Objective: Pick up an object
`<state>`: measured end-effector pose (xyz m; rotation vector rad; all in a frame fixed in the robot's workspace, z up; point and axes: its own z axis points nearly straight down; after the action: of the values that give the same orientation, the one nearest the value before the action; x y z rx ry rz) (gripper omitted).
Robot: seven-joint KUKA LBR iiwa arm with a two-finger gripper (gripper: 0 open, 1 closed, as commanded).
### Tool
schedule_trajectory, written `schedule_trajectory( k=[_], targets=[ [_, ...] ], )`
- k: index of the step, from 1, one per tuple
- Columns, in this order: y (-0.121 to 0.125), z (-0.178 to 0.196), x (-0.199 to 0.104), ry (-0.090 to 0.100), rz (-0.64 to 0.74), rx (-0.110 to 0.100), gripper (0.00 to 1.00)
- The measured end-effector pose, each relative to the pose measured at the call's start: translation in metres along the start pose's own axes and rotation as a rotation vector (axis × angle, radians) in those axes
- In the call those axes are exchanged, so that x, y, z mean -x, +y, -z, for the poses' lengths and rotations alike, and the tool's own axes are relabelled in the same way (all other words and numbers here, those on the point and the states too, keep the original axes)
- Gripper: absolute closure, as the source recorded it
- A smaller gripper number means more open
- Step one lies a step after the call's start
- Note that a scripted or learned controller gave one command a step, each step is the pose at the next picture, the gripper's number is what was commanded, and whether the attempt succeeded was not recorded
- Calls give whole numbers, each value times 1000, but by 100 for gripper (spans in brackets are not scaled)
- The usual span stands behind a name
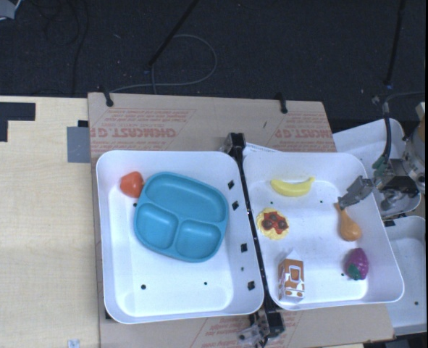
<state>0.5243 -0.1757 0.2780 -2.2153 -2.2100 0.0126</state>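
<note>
Right now the gripper [357, 192] sits at the right edge of the frame, over the rim of the right-hand shallow white bin [322, 296]. Its dark fingers look spread, nothing between them, tips just above and left of the small orange pear-shaped toy [349, 225].

That toy lies near the bin's right wall, narrow end up toward the gripper. Judgement: hollow moulded plastic, light, stiff, smooth and a bit slippery; likely to roll or squirt out if pinched on the bulb. Best hold looks to be across the waist, where neck meets belly.

Other candidates in the same bin:
- yellow plastic banana [292, 186], upper middle, curved, thin.
- round yellow toy with red topping [273, 224], centre left, flat.
- white and orange boxy toy [292, 279], lower middle.
- purple berry-like toy [356, 264], lower right, just below the pear shape.

Left-hand bin [170, 303]: blue three-compartment plastic plate [180, 216] and a small orange-red ball [132, 184] touching its upper left edge.
</note>
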Motion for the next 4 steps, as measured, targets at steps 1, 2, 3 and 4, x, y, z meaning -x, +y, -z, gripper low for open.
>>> schedule_trajectory(
  k=[1,2,3,4],
  targets=[
    [2,6,0,-2,2,12,0],
    [-1,-48,-11,-1,3,8,0],
    [-5,-96,-4,-1,2,8,0],
    [-8,-156,-12,0,2,7,0]
  ],
)
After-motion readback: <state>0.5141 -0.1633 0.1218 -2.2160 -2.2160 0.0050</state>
